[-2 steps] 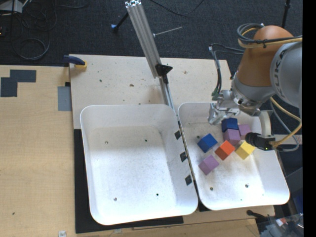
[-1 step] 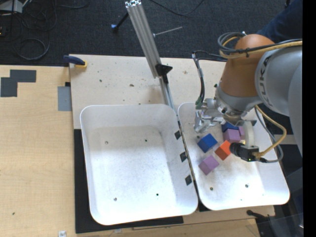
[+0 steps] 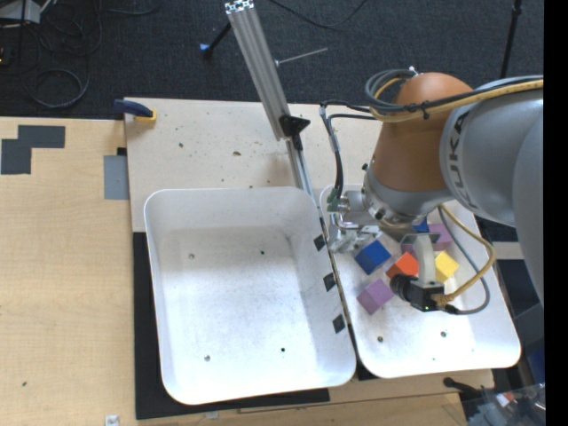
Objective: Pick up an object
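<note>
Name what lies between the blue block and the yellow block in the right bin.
In the camera view, an orange block lies between the blue block and the yellow block.

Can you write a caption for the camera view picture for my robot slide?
Grey robot arm reaches into the right bin over blue, purple, orange and yellow blocks.

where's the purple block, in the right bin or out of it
In the right bin. The purple block lies on its white floor near the divider between the bins, beside the blue block, below the arm's wrist.
</note>
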